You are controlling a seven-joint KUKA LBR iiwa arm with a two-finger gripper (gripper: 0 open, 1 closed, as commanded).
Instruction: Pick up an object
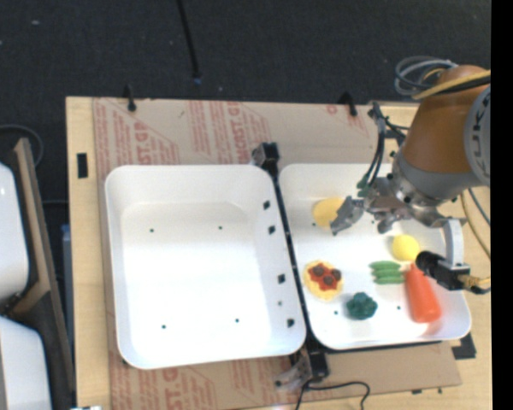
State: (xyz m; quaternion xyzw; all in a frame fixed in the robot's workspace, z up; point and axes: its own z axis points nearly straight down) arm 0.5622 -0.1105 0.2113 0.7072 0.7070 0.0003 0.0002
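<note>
I've got the hand [363, 213] hanging low over the right bin [325, 331], fingers spread and holding nothing, beside the yellow lemon-like toy [326, 211] at the divider side. That's my likeliest pick, clear of the carrot [422, 298].

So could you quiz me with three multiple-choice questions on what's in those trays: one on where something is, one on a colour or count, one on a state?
1. Where do the toy foods lie?
A. right bin
B. left bin
C. on the bench

2. What colour is the carrot-like toy?
A. blue
B. orange
C. white

3. How does the pincer stand to the yellow toy?
A. far off, above the left bin
B. lifting it high above the bench
C. right beside it, in the right bin

Answers:
1 A, all toys sit in the right bin.
2 B, it is plainly orange.
3 C, its tip is next to the toy.
</note>
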